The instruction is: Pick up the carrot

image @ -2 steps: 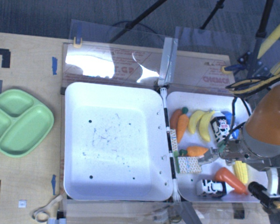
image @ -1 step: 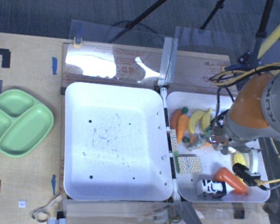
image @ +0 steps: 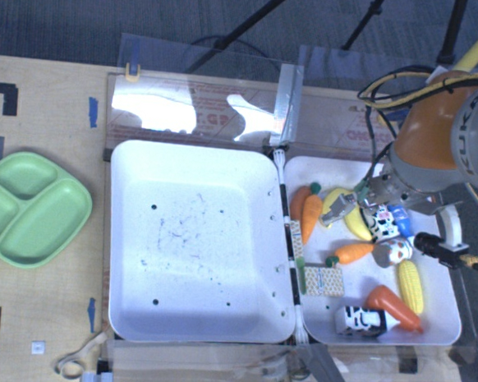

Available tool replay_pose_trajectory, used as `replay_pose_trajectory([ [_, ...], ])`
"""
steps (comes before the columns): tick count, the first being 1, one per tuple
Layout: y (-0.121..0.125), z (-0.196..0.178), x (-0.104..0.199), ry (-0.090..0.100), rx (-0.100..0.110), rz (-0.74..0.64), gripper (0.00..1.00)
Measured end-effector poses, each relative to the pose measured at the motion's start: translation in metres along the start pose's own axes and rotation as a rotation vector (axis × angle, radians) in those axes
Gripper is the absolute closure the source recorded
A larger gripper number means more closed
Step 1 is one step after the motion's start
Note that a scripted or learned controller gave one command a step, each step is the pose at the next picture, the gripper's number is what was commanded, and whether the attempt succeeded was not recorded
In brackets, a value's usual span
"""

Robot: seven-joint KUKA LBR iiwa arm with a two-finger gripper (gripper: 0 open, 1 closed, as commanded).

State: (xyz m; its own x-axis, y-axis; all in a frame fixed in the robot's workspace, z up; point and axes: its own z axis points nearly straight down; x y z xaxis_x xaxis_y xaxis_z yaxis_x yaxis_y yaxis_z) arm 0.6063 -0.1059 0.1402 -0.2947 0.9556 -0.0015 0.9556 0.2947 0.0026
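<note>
Several carrot-like pieces lie in the right bin [image: 446,330]. I take as target the carrot [image: 353,253] lying crosswise near the bin's middle, its leafy end pointing toward the divider. Another orange piece [image: 310,216] stands along the left wall, and a redder one [image: 394,308] rests near the front beside the corn cob [image: 411,286]. A banana [image: 354,216] lies just behind the target. The gripper [image: 342,206] hangs over the banana's left end, behind the carrot; I cannot tell whether its fingers are parted or closed. My advice: shift forward over the carrot's thick middle, set the jaws across its long axis, and descend clear of the banana.
</note>
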Motion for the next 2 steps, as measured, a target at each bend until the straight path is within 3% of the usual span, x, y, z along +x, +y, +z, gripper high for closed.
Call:
replay_pose_trajectory([
  [1, -0.085, -0.011, 0.009, 0.003, 0.004, -0.042, 0.00],
  [2, -0.023, 0.054, 0.007, -0.002, -0.004, -0.068, 0.00],
])
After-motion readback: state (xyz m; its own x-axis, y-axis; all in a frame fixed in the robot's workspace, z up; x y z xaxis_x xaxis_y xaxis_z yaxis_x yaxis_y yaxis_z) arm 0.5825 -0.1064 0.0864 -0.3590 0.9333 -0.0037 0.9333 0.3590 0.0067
